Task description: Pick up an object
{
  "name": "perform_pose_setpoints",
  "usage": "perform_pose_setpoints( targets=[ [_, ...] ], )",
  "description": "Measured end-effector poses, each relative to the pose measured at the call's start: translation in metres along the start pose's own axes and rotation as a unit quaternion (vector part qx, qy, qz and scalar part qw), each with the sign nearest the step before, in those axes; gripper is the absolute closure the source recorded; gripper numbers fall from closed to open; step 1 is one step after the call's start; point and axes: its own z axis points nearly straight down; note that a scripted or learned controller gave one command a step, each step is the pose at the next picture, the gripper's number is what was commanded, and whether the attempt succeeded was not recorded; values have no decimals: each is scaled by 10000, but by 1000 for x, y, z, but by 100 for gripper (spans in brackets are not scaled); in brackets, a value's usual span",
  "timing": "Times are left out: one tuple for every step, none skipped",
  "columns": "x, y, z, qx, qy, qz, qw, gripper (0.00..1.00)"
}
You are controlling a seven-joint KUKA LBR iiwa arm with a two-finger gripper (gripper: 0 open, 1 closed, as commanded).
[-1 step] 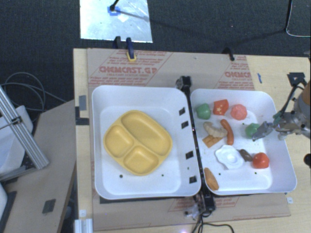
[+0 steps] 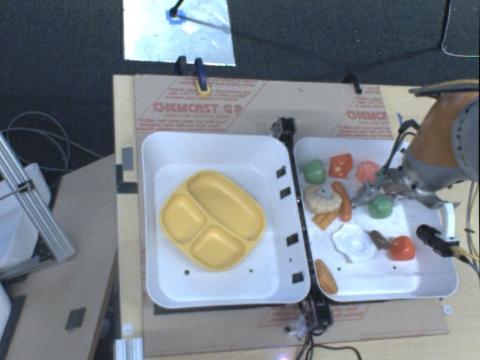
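Observation:
The right bin (image 2: 431,280) holds several toy foods. Among them are a green ball (image 2: 381,208), a pink round piece (image 2: 367,172), a red cube (image 2: 340,165), a green piece (image 2: 314,172), an orange sausage (image 2: 343,201) and a cream shrimp-like piece (image 2: 321,197). There are also a fried egg (image 2: 354,244), a red tomato (image 2: 402,248) and an orange piece (image 2: 325,276) at the front. My gripper (image 2: 373,193) reaches in from the right, low over the bin. It sits just above and to the left of the green ball, between that ball and the pink piece.
The left bin (image 2: 161,276) holds a yellow divided plate (image 2: 213,219). A black hinged divider (image 2: 294,201) runs between the bins. A small brown piece (image 2: 379,239) and an orange cracker (image 2: 326,218) lie near the egg. The arm's wrist (image 2: 442,145) and a black fitting (image 2: 433,238) overhang the right bin's right side.

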Motion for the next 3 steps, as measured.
perform_pose_setpoints(
  targets=[
    [-2,0,-17,-17,-1,12,10000,100],
    [85,25,-6,-5,14,-21,10000,100],
    [150,-16,-111,-13,18,-10,10000,100]
  ],
)
